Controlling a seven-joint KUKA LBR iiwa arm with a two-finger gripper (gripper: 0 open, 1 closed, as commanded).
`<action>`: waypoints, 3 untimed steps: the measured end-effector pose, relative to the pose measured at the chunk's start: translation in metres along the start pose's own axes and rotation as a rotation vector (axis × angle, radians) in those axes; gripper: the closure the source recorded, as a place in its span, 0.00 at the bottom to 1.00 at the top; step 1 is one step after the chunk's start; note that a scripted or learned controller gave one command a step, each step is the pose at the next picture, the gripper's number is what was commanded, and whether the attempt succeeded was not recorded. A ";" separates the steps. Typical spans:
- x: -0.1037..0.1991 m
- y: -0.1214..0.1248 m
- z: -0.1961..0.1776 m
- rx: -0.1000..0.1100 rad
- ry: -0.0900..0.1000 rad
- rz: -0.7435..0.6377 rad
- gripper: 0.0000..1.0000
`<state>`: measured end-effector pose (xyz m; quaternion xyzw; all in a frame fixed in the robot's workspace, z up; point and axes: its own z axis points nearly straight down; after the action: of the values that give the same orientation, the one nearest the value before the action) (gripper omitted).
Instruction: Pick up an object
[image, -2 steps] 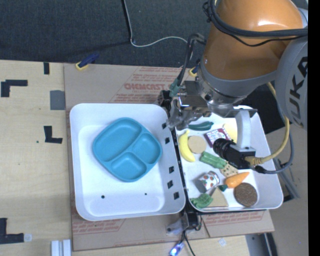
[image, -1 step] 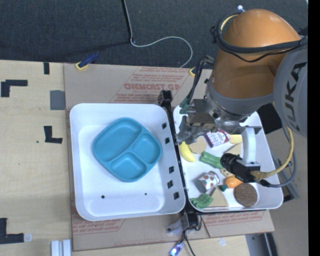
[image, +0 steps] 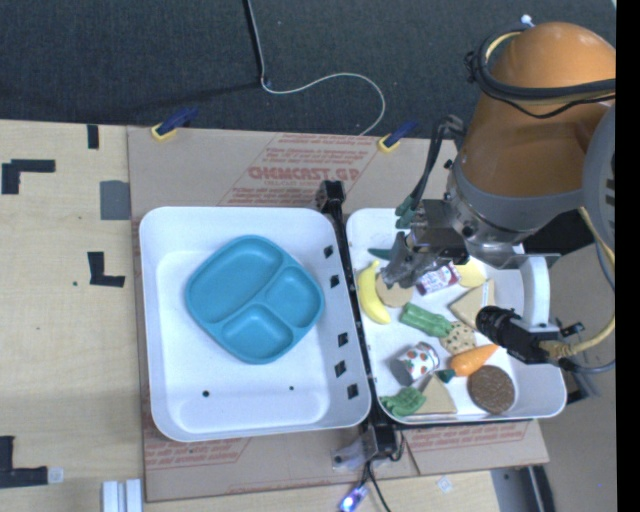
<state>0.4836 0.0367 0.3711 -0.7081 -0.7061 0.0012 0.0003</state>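
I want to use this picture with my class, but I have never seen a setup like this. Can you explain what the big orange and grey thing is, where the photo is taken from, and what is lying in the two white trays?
The big orange and grey shape is a robot arm reaching in from the right. At its end sits a pincer, the part meant for grasping. It hangs low over the right tray, near a banana; I cannot tell whether it is holding anything.

The photo comes from one fixed camera above the bench, looking down at a slant.

The left white bin holds a blue divided plate. The right white bin holds a jumble of toy food: the banana, a green pickle-like piece, a carrot, a round brown cookie, and some small pieces that are hard to identify.

The robot's job is simply to pick up one object.
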 end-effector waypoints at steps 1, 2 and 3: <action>0.014 -0.001 0.103 0.010 -0.001 -0.004 1.00; 0.105 0.000 0.031 -0.007 0.005 -0.016 1.00; 0.128 -0.001 0.073 0.004 -0.001 -0.006 1.00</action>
<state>0.4827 0.1641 0.2977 -0.7060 -0.7082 0.0027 0.0013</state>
